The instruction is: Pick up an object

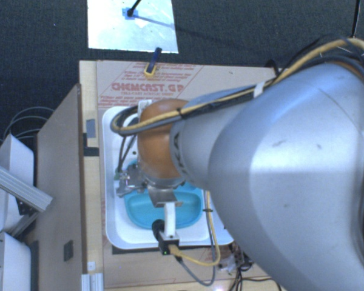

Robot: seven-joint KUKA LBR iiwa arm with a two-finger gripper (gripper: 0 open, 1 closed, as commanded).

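Note:
A blue, shallow, dish-like object [139, 211] lies in the near white bin [118, 238], partly covered by the arm. My gripper [127, 179] hangs low over the bin's left part, just above the blue object's left edge. Its grey metal body shows beneath the orange wrist band [156, 143], and the wrist hides its tips. I cannot tell whether it touches the blue object. The large grey arm link [285, 174] hides the right side of the bench and the other bin.
A cardboard sheet with red lettering [148, 85] lies behind the bins, with a small yellow and blue item [151, 65] on its far edge. Cables [194, 265] loop off the wrist over the bin's front rim. A shiny sheet [130, 17] lies on the dark floor beyond.

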